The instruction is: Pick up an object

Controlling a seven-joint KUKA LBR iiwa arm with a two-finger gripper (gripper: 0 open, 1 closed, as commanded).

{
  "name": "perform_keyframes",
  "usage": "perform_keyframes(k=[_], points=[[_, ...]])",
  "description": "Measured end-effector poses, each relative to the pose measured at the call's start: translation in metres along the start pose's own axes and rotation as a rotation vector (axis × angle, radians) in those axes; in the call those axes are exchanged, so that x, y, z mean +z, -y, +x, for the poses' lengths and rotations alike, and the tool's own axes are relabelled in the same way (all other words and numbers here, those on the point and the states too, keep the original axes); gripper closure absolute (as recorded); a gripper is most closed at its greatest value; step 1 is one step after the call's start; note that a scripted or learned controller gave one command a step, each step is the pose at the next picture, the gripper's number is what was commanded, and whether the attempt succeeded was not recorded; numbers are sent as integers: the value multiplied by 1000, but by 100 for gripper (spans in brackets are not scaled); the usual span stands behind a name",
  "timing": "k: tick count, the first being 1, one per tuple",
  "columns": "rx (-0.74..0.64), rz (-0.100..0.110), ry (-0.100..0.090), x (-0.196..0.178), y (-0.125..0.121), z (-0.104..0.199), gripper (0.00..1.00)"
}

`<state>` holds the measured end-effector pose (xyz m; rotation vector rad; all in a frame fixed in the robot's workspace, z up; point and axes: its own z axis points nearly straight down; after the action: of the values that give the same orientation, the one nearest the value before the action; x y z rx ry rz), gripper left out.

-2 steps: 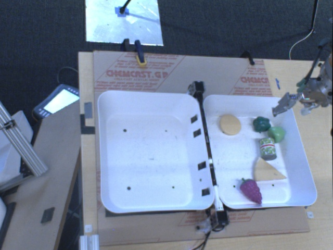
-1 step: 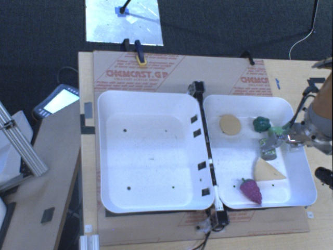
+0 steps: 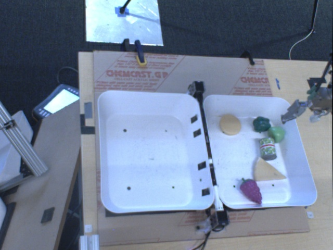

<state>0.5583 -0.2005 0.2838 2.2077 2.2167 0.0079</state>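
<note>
Objects to pick: five small things lie in the right bin (image 3: 299,155), none of them lifted.
Round tan piece (image 3: 230,124): flat on the bin floor, toward the far left part of that bin, well apart from the rest.
Dark green piece (image 3: 261,123): near the far wall, just beside and touching or almost touching the light green ball (image 3: 277,134).
Small can (image 3: 267,148): has a green and white label, sits just below the light green ball, near the middle of the bin.
Pale yellow wedge (image 3: 268,171): lies flat just nearer than the can, its point toward the can.
Purple grape bunch (image 3: 251,190): lies near the bin's near wall, beside the wedge's left corner.
Gripper (image 3: 294,111): a grey metal tip at the far right rim of the right bin, above the rim and close to the green pieces; nothing is seen in it, and I cannot tell how wide it stands.
Arm (image 3: 320,95): only its end comes in at the right edge.
Left bin (image 3: 106,155): white, beside the right one, their inner walls touching along a dark clipped seam.
Bench (image 3: 171,69): a brown board with red lettering lies under both bins.
Metal sheet (image 3: 124,14): shiny, beyond the board on dark carpet.
</note>
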Motion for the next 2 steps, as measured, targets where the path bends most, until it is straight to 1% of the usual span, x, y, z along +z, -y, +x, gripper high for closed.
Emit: perform_keyframes(k=[1, 2], points=[[8, 22, -9, 88, 77, -6, 0], [5, 10, -9, 201, 73, -4, 0]])
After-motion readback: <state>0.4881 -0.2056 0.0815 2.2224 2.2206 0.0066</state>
